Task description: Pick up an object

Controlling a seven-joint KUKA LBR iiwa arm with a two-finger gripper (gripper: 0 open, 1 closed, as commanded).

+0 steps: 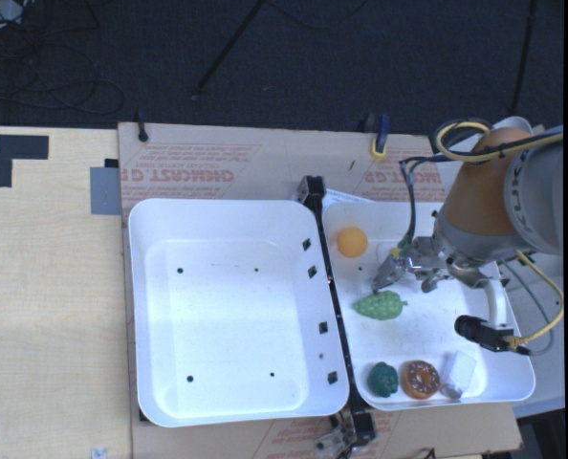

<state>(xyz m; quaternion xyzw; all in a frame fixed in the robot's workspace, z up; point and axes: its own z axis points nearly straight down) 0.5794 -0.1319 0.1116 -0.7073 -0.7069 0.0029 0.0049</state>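
Fingers (391,273) low in right bin (513,390), spread apart, nothing between them. Green bumpy object (380,305) just below fingers, near but apart. Orange ball (352,242) up-left of fingers, close to divider edge between bins. Dark green object (383,379), brown ring (420,379), white piece (458,371) well below, along near rim. Left bin (169,228) beyond divider, broad open floor.
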